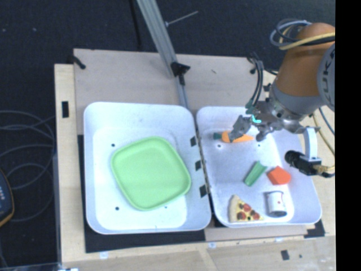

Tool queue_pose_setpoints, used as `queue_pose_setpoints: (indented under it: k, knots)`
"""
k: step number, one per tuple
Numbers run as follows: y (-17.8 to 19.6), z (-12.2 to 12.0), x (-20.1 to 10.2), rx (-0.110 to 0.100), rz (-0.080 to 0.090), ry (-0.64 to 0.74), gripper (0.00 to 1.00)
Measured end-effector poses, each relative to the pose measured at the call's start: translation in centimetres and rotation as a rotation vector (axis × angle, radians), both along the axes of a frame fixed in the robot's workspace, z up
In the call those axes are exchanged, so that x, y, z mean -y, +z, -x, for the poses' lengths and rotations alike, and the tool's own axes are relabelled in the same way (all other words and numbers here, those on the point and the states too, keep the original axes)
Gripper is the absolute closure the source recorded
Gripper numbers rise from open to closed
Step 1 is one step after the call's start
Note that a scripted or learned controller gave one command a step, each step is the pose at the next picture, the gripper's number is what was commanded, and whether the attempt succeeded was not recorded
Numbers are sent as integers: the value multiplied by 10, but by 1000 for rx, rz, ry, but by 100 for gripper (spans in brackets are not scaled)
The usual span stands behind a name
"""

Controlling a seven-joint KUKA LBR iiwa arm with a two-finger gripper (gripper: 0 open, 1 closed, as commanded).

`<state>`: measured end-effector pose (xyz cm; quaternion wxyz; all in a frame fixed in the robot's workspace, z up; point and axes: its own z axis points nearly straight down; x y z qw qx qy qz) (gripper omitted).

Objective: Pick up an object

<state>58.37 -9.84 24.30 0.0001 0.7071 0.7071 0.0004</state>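
Tool (pixel 247 130) over carrot (pixel 236 138) (right bin (pixel 217 117)), green plate (pixel 150 173) in left bin (pixel 96 117)

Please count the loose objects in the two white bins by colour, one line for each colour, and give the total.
Green: 2, plate and block
Orange: 2, carrot and block
Silver: 1, can
Yellow and red: 1, pizza slice
Total: 6

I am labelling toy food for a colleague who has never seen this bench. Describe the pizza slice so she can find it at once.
Look in the right-hand white bin, along its near edge. The triangular toy pizza slice lies there, just left of the small silver can. It alone is a flat cream wedge dotted with red toppings.
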Motion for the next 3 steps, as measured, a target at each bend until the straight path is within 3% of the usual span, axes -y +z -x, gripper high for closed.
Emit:
queue_pose_setpoints:
  k: [1,3]
  knots:
    - [0,0,0,0,0,0,0]
    - [-102,-5,11,-4,1,-1,0]
